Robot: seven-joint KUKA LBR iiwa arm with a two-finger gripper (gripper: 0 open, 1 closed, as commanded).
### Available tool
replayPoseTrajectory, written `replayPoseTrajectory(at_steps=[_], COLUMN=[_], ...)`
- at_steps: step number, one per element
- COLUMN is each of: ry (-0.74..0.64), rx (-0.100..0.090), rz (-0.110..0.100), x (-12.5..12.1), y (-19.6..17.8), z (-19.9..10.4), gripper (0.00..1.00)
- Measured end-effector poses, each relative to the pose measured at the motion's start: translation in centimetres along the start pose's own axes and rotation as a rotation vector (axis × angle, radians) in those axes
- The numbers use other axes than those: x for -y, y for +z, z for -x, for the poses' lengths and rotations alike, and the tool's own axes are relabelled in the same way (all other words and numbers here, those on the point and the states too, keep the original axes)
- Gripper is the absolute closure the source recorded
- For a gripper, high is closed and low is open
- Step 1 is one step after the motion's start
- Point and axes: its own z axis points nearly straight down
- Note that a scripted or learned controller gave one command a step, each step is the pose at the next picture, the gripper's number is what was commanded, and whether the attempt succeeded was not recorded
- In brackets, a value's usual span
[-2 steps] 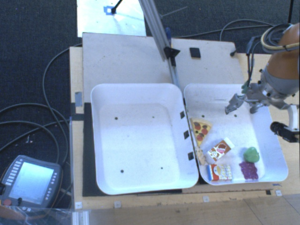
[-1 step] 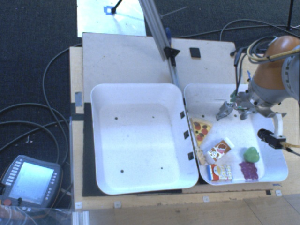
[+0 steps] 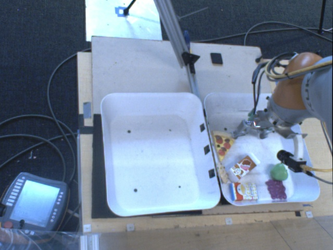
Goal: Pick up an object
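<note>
I am looking down on the bench (image 3: 86, 191) with its two shallow white bins sitting side by side, their inner rims touching along the middle. The left bin (image 3: 112, 139) is showing me bare white floor with a few small dark dots. The right bin (image 3: 216, 108) is carrying all the objects, and they are crowding toward its near edge. A pizza slice toy (image 3: 222, 143) is lying against the left wall, about halfway along it. Just toward the near edge from it, a small red-and-white carton (image 3: 243, 166) is sitting tilted on a pale white wrapper, and a flat red-and-yellow packet (image 3: 244, 191) is lying near the near-left corner. A purple bunch of grapes (image 3: 276, 189) is resting by the near edge toward the right corner, with a green round toy (image 3: 279, 172) just behind it, the two close or touching. The arm (image 3: 307, 90) is reaching in over the right rim, its orange band sitting above the far-right part of the bin. The gripper (image 3: 253, 125) is hanging over the middle of the bin's far half, apart from the objects. From this angle I cannot tell how its claw is set, nor whether it has anything.
</note>
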Motion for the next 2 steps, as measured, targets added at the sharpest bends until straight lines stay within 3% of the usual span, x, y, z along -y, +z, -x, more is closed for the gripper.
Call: replayPoseTrajectory(at_steps=[1, 2], ry=[-0.001, -0.001], rx=[-0.001, 0.0], rz=[-0.004, 0.001], x=[0.1, -0.4], y=[-0.8, -6.9], z=[-0.1, -0.2], gripper=[1.0, 1.0])
